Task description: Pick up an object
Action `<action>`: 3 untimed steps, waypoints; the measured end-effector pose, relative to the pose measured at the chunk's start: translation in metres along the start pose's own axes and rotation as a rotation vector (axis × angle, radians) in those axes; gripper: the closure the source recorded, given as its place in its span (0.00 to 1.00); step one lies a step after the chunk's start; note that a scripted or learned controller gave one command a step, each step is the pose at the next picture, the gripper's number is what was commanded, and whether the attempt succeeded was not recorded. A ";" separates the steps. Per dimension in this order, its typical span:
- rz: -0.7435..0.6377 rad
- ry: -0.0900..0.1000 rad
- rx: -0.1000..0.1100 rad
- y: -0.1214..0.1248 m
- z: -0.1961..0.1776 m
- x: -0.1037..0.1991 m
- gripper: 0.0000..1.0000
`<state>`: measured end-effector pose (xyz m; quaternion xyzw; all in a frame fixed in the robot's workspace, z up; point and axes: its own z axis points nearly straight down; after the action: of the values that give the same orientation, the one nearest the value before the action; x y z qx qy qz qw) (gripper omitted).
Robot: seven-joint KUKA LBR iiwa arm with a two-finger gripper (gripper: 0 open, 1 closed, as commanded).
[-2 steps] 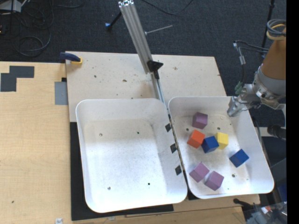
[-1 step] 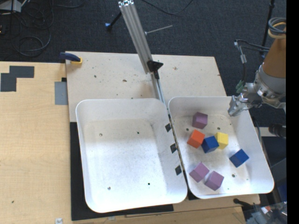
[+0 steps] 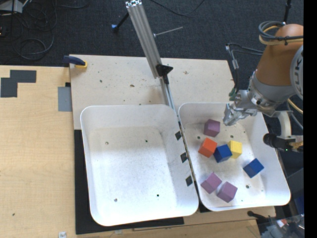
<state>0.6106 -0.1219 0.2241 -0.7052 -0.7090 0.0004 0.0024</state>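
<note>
Blocks lie loose in the right bin (image 3: 277,195), none yet lifted.
From the nearest, two purple blocks (image 3: 219,187) at six o'clock, up past orange (image 3: 207,147), blue (image 3: 222,152) and yellow (image 3: 236,148), the far purple block (image 3: 212,127) suits best: a straight descent astride it. The gripper (image 3: 231,119) hangs at its two o'clock; whether the claw is apart or together cannot be told.

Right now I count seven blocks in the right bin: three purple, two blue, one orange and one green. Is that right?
Not quite: there is no green block. The seventh is a yellow block, touching one of the blue blocks. The rest stands: the camera view shows three purple, two blue and one orange block in the right bin.
</note>
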 end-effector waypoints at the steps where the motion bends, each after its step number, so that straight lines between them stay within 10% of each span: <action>1: 0.000 0.000 -0.001 -0.002 -0.010 0.052 1.00; 3: 0.001 -0.001 0.000 -0.001 0.002 0.148 1.00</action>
<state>0.6085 0.0260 0.2230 -0.7056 -0.7086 0.0007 0.0023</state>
